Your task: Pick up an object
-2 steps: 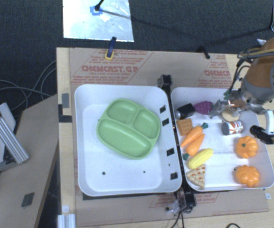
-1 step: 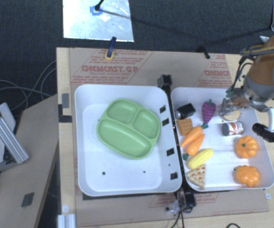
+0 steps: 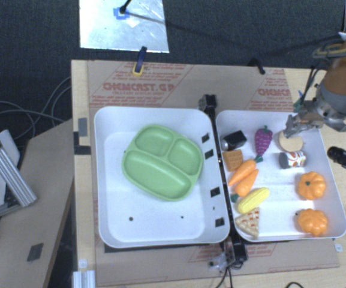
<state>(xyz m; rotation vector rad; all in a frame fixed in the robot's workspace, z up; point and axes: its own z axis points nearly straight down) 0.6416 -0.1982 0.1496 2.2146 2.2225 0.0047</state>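
Note:
The right bin [image 3: 334, 212] holds several toy foods: a black piece [image 3: 234, 139], purple grapes [image 3: 262, 140], a tan cracker [image 3: 233, 159], a carrot [image 3: 243, 173], corn [image 3: 252, 198], a pizza slice [image 3: 249, 222], two orange pumpkins [image 3: 311, 185] [image 3: 313, 221], a small red-and-white can [image 3: 292, 159] and a tan round disc [image 3: 291, 143]. My gripper [image 3: 293, 128] hangs low at the bin's far right, just over the far edge of the tan disc. Nothing is visibly lifted.
The left bin [image 3: 110, 179] holds a green divided plate [image 3: 162, 161]. A black divider with clips [image 3: 216, 161] runs between the bins. The arm's grey wrist and orange band [image 3: 340, 83] stand over the bench's right back corner.

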